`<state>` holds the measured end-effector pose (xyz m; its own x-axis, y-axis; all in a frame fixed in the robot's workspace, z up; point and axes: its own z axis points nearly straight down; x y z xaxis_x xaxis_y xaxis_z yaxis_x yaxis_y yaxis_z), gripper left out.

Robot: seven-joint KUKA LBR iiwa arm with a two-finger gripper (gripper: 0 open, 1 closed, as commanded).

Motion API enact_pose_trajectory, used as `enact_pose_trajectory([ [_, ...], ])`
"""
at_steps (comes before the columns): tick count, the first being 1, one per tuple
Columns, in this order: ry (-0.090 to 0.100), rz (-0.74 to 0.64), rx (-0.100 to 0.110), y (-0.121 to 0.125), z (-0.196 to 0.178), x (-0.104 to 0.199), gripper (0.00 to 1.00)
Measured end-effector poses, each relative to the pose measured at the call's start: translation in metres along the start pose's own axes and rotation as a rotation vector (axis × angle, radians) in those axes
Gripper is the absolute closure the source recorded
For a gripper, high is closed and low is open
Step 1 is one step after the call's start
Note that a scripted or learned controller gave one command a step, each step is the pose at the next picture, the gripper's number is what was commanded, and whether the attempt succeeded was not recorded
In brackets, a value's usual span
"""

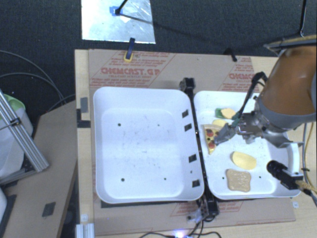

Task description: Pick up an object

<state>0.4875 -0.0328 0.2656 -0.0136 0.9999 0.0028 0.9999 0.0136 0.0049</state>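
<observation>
the gripper hangs low over the right bin, its tip right at the pizza slice. i cannot tell if it is released or clenched, because it is too small and dark to see.

the pizza slice lies flat by the left wall of the right bin, next to the middle divider. a yellow piece sits behind the slice. an oval yellow chip lies in front of the slice and a bit to the right. a toast piece lies in front of the chip.

the slice looks like a toy: light, stiff, thin and maybe slippery. i think it is best pinched across its narrow sides, near the middle. it lies so flat that it could easily slide away.
</observation>
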Motion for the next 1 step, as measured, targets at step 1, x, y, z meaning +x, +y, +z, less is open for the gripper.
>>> enact_pose_trajectory([
  [1,-0.005,0.016,0.009,0.0367,0.1042,-0.0564,0.00],
])
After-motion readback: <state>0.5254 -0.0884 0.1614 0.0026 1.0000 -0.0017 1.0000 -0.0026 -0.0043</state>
